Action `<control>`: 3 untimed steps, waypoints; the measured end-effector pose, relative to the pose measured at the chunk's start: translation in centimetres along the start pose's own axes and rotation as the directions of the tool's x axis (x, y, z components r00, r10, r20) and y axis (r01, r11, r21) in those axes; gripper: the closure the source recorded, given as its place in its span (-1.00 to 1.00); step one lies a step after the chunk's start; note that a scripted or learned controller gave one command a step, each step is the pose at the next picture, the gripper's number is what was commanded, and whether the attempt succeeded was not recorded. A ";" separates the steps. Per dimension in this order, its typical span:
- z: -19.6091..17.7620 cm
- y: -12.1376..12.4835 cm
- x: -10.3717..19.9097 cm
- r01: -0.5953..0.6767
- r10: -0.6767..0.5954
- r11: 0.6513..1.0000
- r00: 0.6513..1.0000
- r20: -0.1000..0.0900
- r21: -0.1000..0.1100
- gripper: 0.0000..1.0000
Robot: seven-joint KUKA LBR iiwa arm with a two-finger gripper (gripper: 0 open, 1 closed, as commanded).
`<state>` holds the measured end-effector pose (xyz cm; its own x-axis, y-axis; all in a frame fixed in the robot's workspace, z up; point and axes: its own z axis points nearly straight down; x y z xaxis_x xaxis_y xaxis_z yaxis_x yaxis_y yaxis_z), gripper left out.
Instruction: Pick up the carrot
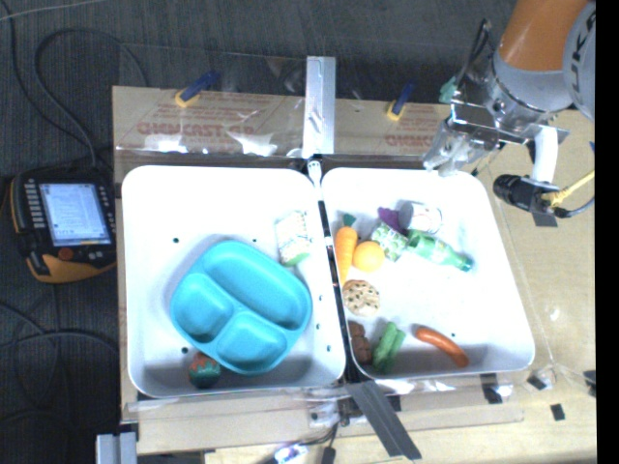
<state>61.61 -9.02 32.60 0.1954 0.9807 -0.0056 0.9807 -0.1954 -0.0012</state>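
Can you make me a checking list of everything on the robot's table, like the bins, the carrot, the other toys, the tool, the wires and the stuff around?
Surface: two white bins side by side, left bin, right bin, on a bench.
Job's things: carrot lies in the right bin against the divider, beside an orange ball.
Clutter: blue divided tray and a small carton in the left bin; green bottle, cookie, sausage in the right bin.
Grippers: tool hangs above the right bin's far edge, away from the carrot; holds nothing visible.
Cables: black cables on the floor at left.
Surroundings: handheld control pad left of the bench.
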 end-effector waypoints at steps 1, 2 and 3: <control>-7.4 5.0 -0.5 0.219 -0.219 0.976 0.976 0.000 -0.003 1.00; -8.3 5.0 -0.4 0.220 -0.220 0.976 0.976 0.005 -0.002 1.00; -10.9 4.8 2.7 0.715 -0.715 0.699 0.699 0.002 -0.005 1.00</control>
<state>66.90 -7.28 43.46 -0.5644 0.8255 -0.0049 0.8255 0.5644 0.0001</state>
